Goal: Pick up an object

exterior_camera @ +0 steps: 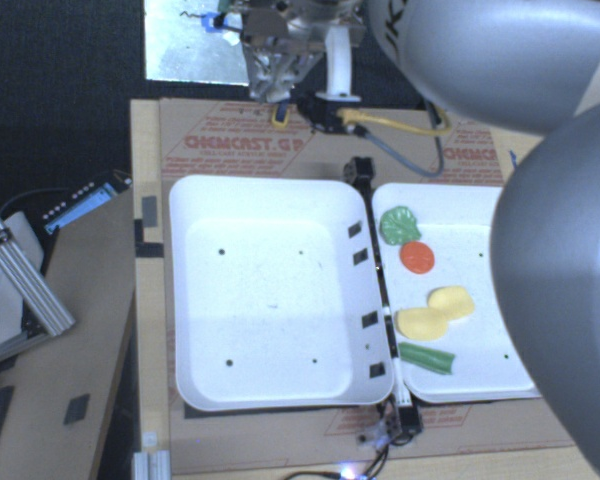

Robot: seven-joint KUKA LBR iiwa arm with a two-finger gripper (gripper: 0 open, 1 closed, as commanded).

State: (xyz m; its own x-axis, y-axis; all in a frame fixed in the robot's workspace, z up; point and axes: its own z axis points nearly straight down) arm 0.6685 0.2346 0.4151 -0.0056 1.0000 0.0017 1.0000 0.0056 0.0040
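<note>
Looking down, I see my gripper (270, 86) at twelve o'clock beyond the bins, grip unreadable. Right bin (475, 243) holds green leaf (399, 225), orange disc (417, 258), two yellow pieces (435, 312), green pod (426, 358).

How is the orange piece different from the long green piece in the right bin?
The orange piece is round; the long green piece is a narrow bar lying at a slant. The orange piece sits near the bin's far end, the green piece near its near rim. Both lie flat in the right bin.
</note>
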